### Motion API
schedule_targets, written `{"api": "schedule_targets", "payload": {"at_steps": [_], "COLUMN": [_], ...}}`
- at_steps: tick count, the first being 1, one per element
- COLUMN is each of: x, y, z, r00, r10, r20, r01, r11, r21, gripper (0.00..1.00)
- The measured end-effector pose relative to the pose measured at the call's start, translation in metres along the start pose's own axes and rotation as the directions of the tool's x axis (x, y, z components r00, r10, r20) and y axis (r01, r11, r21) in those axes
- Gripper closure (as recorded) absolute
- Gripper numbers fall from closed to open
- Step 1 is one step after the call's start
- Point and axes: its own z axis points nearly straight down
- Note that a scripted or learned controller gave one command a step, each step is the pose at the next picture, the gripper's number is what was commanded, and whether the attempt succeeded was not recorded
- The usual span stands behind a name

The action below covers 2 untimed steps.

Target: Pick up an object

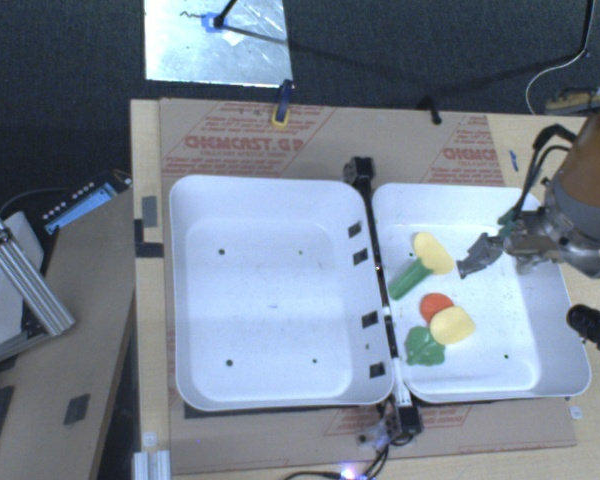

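Just left of hand [476,258], yellow object [433,253]

Arm [590,183] cut off at right edge

White bins [270,218]; yellow-and-green toy [420,264], red-yellow-green toy [438,326]; tan desk [380,133] with red lettering; dark grey gripper [477,256].

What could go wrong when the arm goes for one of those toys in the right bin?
The red piece, yellow piece and green piece sit bunched together, so the gripper may nudge a neighbour or catch two at once. The yellow-and-green toy lies close to the right bin's inner wall, which might leave little room for a finger.
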Motion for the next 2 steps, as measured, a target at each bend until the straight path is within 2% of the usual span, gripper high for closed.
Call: {"api": "schedule_targets", "payload": {"at_steps": [1,2], "x": [-0.021,-0.016], "y": [0.024,0.000], "z": [0.161,0.186], "r00": [1.000,1.000], "r10": [0.002,0.002], "r20": [-0.001,-0.001], "r01": [-0.002,-0.002], "r11": [1.000,1.000], "r21": [0.008,0.004], "gripper": [0.00,0.00]}}
